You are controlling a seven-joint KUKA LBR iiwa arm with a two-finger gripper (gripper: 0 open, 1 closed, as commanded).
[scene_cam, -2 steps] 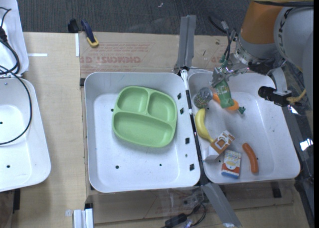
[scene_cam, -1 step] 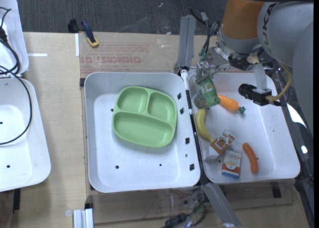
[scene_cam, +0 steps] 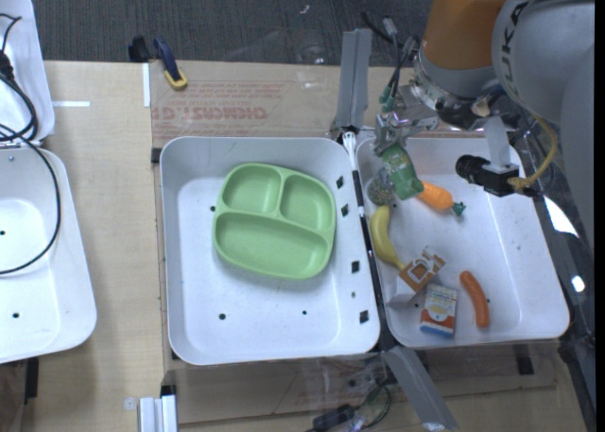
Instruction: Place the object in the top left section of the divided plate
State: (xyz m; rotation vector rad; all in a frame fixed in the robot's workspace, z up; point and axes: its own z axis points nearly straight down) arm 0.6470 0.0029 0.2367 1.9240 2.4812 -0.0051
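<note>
I see the gripper (scene_cam: 389,151) over the right bin (scene_cam: 529,317) w/ a green pouch (scene_cam: 401,175) between its fingers, closed on it. The green divided plate (scene_cam: 276,220) lies in the left bin (scene_cam: 189,326), apart from the pouch.

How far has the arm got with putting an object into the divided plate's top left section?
Done: nothing; the green three-section plastic plate in the left white bin holds no object. In hand: the end effector sits over a green packet in the right bin; whether it grips is unclear. Left: lift, carry, place.
</note>
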